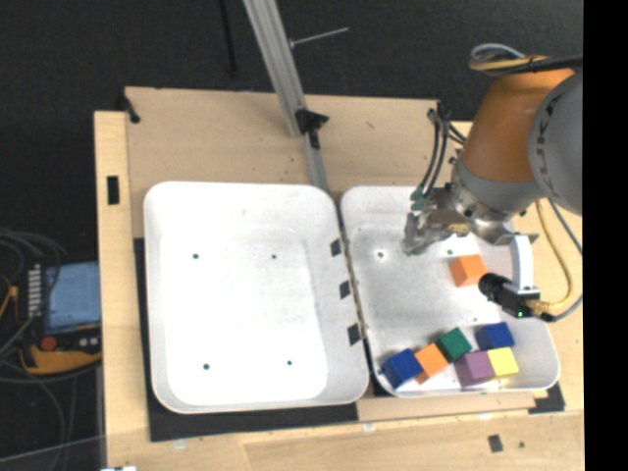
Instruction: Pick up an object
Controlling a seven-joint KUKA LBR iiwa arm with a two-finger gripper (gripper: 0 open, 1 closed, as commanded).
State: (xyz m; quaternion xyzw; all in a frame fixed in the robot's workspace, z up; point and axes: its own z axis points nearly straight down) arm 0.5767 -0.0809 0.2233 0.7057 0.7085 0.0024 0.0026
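While the grey arm with its orange band [515,126] reaches in from the right, we see its two-finger gripper [420,235] hanging over the far part of the right shallow white bin [388,292]. Its dark fingers point down toward the bin floor, and nothing sits between them; from this slanted view we cannot tell how far apart the jaws stand.

Just right of the gripper, and apart from it, lies a single small orange block [467,269] on the bin floor. A black cylindrical fitting with a green light [502,294] juts out beside that block.

Along the near edge of the same bin we find a cluster of small blocks packed close together: a blue cube [401,366] at the left, an orange cube [431,359] touching it, a green cube [453,343] just behind, then a purple cube [476,367], a yellow cube [503,362] and another blue cube [495,337] at the right.

At the left, the second shallow white bin [245,292] lies beside the first on the tan wooden bench [216,135].
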